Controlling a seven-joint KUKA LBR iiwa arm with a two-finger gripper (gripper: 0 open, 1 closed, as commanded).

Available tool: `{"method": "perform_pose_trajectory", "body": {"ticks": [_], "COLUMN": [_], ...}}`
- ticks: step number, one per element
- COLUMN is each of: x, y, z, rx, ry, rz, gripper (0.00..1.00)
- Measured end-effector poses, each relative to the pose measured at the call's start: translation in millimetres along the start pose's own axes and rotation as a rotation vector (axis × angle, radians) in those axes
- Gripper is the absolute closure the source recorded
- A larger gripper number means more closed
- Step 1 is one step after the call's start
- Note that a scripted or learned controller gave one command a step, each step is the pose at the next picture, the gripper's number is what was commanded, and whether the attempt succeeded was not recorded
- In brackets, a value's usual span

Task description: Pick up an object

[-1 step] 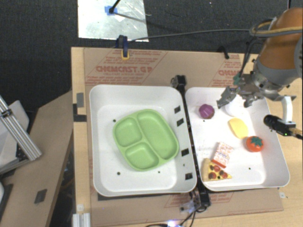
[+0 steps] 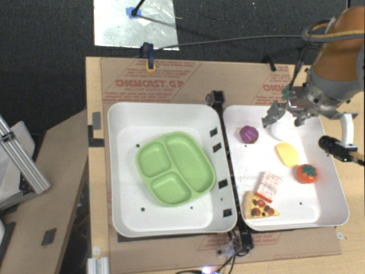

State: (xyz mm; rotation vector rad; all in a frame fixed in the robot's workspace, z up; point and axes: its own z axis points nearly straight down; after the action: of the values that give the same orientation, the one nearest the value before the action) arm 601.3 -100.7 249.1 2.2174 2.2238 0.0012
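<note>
a: where is the arm point(image 2: 336, 50)?

b: it comes in from the right, grey with an orange band, and its gripper point(image 2: 287, 116) hangs over the far edge of the right bin point(image 2: 336, 207). the two fingers point(image 2: 272, 116) stand spread wide apart with nothing between them.

a: what lies in that bin?

b: a purple round object point(image 2: 248, 133) near the far left corner, just below and left of the gripper. a yellow block point(image 2: 287, 153) sits about mid-bin, and an orange-red tomato-like toy point(image 2: 306, 173) is just beside it toward the right edge, close but i cannot tell if they touch. toward the near edge lies a small red and white packet point(image 2: 267, 186), and just in front of it, in the near left corner, a toy pizza slice point(image 2: 260, 207). packet and slice look as if they touch.

a: and the left bin point(image 2: 122, 124)?

b: it carries a green divided plate point(image 2: 175, 168) with three compartments, lying flat in the middle, turned at a slant to the bin's edges.

a: anything around the bins?

b: both bins rest side by side on a brown board with red lettering point(image 2: 148, 79). a blue and yellow clamp point(image 2: 148, 56) grips the board's far edge, and a shiny sheet point(image 2: 136, 16) lies beyond it.
</note>
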Motion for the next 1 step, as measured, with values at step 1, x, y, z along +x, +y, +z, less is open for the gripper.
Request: {"method": "perform_pose_trajectory", "body": {"ticks": [1], "x": [0.4], "y": [-9.9], "z": [56.0], "rx": [0.004], "ry": [0.001], "rz": [0.002], "gripper": [0.00]}}
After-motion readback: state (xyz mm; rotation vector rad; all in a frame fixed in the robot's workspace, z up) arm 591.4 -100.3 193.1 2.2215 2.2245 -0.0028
